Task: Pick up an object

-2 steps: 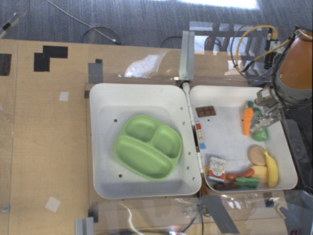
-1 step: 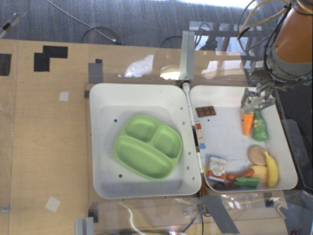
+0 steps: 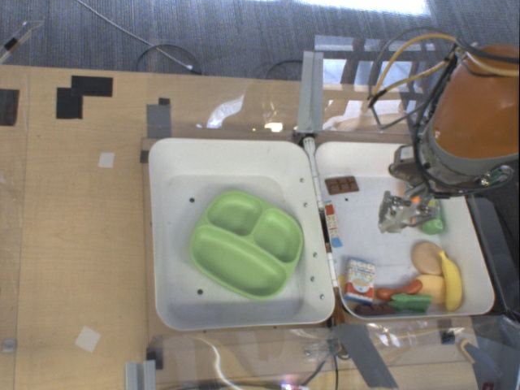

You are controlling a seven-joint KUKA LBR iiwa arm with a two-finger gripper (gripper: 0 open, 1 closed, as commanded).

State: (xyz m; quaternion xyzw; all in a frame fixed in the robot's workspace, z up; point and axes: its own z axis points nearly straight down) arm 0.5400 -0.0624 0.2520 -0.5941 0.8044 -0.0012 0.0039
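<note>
My gripper (image 3: pixel 403 214) hangs low over the upper middle of the right bin (image 3: pixel 366 226), under the grey and orange arm (image 3: pixel 475 120). A small green object (image 3: pixel 434 224) lies just to its right, touching or nearly touching it. Along the bin's front lie a yellow banana (image 3: pixel 452 279), a tan rounded piece (image 3: pixel 425 257), a small printed box (image 3: pixel 360 279), a red and orange piece (image 3: pixel 398 289) and a green piece (image 3: pixel 411 302). A brown chocolate bar (image 3: pixel 341 185) lies at the back left of this bin.
The left bin (image 3: pixel 171 218) holds a green divided plate (image 3: pixel 246 242). A ridge (image 3: pixel 321 218) separates the two bins. Cables (image 3: pixel 406 63) loop above the arm at the back. The wooden bench (image 3: pixel 73 218) spreads to the left.
</note>
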